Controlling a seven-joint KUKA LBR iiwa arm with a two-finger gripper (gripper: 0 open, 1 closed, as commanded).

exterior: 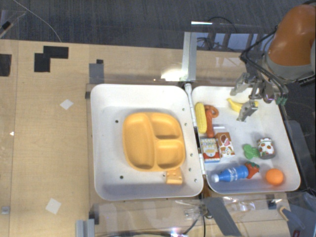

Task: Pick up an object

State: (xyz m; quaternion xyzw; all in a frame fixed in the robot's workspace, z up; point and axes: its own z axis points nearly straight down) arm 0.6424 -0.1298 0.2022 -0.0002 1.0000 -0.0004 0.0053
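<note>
Hovering at the right bin's (291, 152) far end | pincer (253, 98) spread open, empty, above the banana (235, 103) | banana lies near the back wall | risk: fingers straddle the wall or nudge it aside

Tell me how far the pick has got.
Nothing looks picked yet. The end effector hovers above the right white bin, near the small yellow banana, which lies on the bin floor. Descending, closing on an object and lifting it all remain.
</note>
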